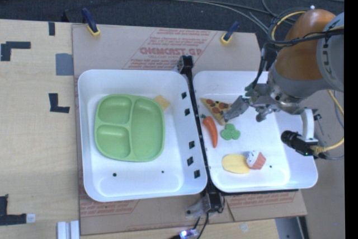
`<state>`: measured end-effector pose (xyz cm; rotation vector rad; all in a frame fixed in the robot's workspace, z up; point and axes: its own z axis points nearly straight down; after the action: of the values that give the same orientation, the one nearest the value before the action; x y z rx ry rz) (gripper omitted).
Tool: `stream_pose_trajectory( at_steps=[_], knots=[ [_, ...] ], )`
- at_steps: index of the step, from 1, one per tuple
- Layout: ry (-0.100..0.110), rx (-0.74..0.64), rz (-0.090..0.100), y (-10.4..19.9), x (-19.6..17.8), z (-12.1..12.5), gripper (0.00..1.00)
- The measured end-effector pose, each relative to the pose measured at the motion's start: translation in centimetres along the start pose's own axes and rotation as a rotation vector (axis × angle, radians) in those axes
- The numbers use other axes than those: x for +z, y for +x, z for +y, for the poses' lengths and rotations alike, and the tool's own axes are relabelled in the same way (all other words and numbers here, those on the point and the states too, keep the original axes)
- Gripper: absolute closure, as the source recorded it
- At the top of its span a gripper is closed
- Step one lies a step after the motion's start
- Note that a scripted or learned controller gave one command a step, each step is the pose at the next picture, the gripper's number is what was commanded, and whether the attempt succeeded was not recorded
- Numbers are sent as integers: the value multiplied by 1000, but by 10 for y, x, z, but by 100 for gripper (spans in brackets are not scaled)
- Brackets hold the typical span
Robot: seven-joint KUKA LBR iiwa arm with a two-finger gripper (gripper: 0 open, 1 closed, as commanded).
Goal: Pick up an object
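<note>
Toys for picking lie mostly in the right bin (291,179), while the left bin (89,176) bears a green divided plate (130,127) with a small yellow cheese wedge (162,102) touching its upper right corner. Just past the divider between the bins, a pizza slice (215,107) lies near the top, and an orange carrot (210,130) lies lengthwise below it. Beside the carrot sits a green broccoli piece (230,132). Lower down rests a yellow lemon-shaped piece (235,164), touching a small red and white cake slice (256,160). The gripper (249,110) hangs over the right bin, above the broccoli and beside the pizza slice, its two fingers spread apart with nothing between them.
</note>
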<state>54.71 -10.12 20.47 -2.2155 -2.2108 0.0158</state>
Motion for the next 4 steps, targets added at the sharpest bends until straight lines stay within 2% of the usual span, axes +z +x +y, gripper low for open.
stream_pose_trajectory(
  at_steps=[1, 2, 3, 4],
  knots=[
    [-13, -3, -1, 0, -7, 3, 0],
    [-9, -3, -1, 4, 57, 5, 0],
    [-8, -2, -1, 1, 109, -5, 0],
    [-15, -3, -2, 1, 120, -5, 0]
  ],
)
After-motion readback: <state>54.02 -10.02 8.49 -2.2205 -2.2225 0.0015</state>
